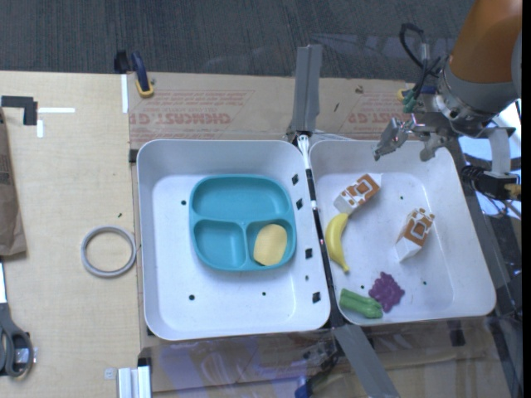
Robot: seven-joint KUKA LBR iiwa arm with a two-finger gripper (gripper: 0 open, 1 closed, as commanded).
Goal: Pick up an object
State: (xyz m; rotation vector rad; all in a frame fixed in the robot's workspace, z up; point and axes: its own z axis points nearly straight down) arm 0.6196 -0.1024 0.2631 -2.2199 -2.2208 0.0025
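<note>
The jaws (409, 139) stand spread apart with nothing between them, hanging over the far rim of the right bin, below the grey arm with its orange band (489, 31) at the upper right.

From the left, the pale wood-grain table (66, 189) carries a brown paper-like flap (10, 197) at its edge, a black bracket with white tape marks (25, 110), and a thin grey ring (109, 250) lying flat. A pair of metal scissors (12, 351) sits at the lower left corner. Behind the table the floor is dark grey carpet (207, 15). A strip of brown cardboard with red printing (207, 110) runs along the back of both bins, with a small blue and yellow clamp (141, 77) at its left end.

The shallow white plastic left bin (166, 305) holds a smooth teal divided plate (241, 220), and a rounded pale yellow lump (270, 244) lies in the plate's lower right compartment. A grey metal bar (307, 85) stands upright behind the seam between the bins.

The shallow white plastic right bin (465, 288) holds the objects to pick. A white and orange patterned block (358, 193) lies near the back left, and just below it a curved yellow banana (335, 240). A glossy green oblong piece (361, 304) rests at the front wall, touching a knobbly purple grape-like cluster (387, 290). A second white and orange patterned block (414, 232) lies tilted toward the right, well apart from the banana. All five lie on the bin floor, clear of the jaws.
</note>
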